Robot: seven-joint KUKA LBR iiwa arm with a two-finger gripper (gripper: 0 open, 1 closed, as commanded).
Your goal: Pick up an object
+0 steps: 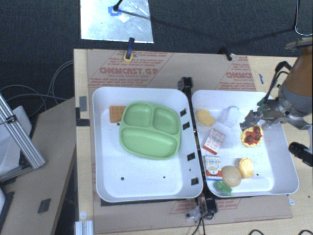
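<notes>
Here, the gripper (pixel 250 119) is seen low over the right bin (pixel 283 177), at its right part, with the dark fingers (pixel 246 121) pointing toward the left. Whether the fingers are spread or closed cannot be told from this view, and nothing can be made out between them.

Just below the fingertips, touching or nearly touching them, one small yellow tart with red topping (pixel 252 136) is found on the bin floor. Seven things are counted in this bin. One clear plastic cup (pixel 231 114) lies to the left of the gripper, near it, hard to make out against the white. One yellow lemon-like toy (pixel 205 117) lies further left, near the bin's inner wall. One red and white carton (pixel 214 140) is seen below the cup, and a second small carton (pixel 212 164) below that. One tan potato-like ball (pixel 231 176) rests at the front, with a green leafy piece (pixel 223 188) against its lower left side, and one yellow ridged piece (pixel 246 167) just to its right.

In the left bin (pixel 105 180), two things are counted: one green divided plate (pixel 150 130) and one orange cracker-like square (pixel 116 113), partly tucked under the plate's left edge. The grey arm (pixel 298 99) with its orange band enters from the right, above the tart.
</notes>
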